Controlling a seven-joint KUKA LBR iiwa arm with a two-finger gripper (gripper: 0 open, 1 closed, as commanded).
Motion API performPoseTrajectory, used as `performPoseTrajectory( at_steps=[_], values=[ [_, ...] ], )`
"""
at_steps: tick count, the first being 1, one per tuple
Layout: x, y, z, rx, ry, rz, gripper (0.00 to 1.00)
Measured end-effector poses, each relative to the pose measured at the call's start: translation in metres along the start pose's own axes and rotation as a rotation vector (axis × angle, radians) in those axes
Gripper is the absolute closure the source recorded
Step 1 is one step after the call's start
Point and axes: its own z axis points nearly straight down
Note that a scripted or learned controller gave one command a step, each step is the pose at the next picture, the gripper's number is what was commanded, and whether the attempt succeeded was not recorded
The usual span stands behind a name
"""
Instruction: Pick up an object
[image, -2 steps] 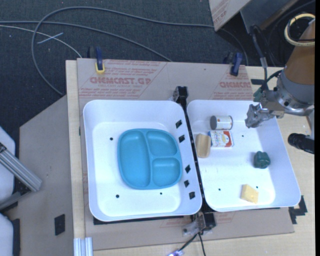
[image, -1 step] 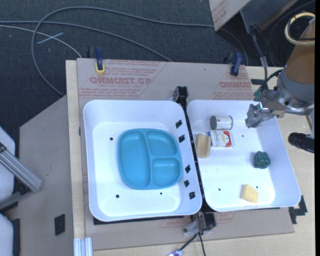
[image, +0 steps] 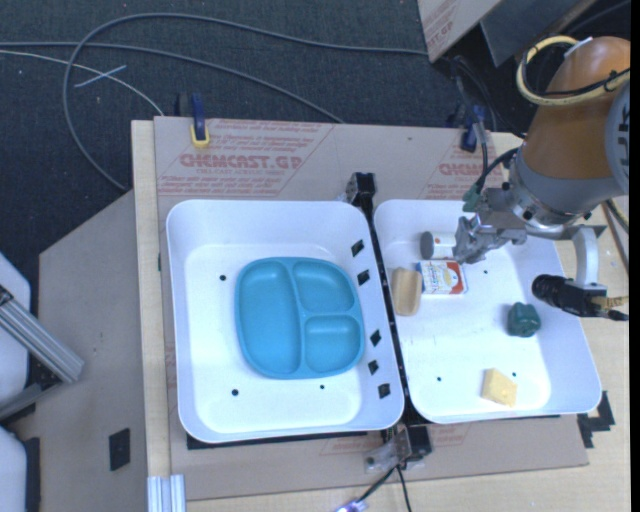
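Observation:
My gripper (image: 468, 246) hangs over the back of the right bin (image: 560, 395), just above and to the right of a small white and red box (image: 443, 278). A small grey piece (image: 427, 243) lies just left of the gripper. Beside the box, against the bin's left wall, is a tan bread-like piece (image: 406, 291). A dark green lump (image: 522, 320) lies toward the right side. A yellow block (image: 499, 387) sits near the front. Nothing shows between the gripper and these things.
The left bin (image: 190, 300) holds a blue divided plate (image: 298, 316) in its middle. A black divider with clips (image: 372, 290) runs between the two bins. The grey and orange arm (image: 575, 120) comes in from the upper right.

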Motion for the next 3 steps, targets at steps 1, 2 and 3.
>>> performPoseTrajectory(
  at_steps=[1, 2, 3],
  values=[
    [0.044, 0.008, 0.003, -0.002, -0.001, 0.000, 1.00],
    [0.102, 0.002, 0.001, -0.001, 0.001, -0.001, 1.00],
    [0.153, 0.003, 0.017, 0.002, -0.001, -0.001, 1.00]
  ],
)
